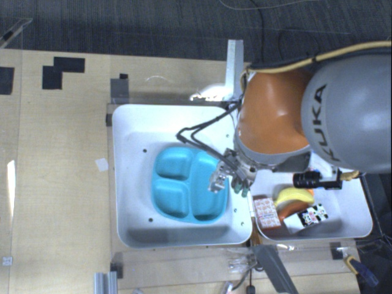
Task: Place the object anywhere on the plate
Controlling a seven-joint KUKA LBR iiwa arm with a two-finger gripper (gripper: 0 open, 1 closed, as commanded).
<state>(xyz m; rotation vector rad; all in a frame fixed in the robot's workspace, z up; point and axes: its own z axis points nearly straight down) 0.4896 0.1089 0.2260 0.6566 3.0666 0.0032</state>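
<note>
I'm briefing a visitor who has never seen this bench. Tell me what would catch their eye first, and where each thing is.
The big grey arm with its orange band fills the upper right, reaching in over the bins. Next comes the bright blue divided plate in the left white bin, with the gripper at its right edge. The right bin holds a yellow banana among small items.

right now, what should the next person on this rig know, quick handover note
Claw: over the right edge of the blue plate in the left bin; whether it is open or shut, or carrying anything, cannot be told from this view.
Job's things: the banana, a patterned card box and a black and white item lie in the right bin.
Done: nothing can be seen lying on the plate's visible compartments.
Left: confirm a grasp, then set an object on the plate.
</note>
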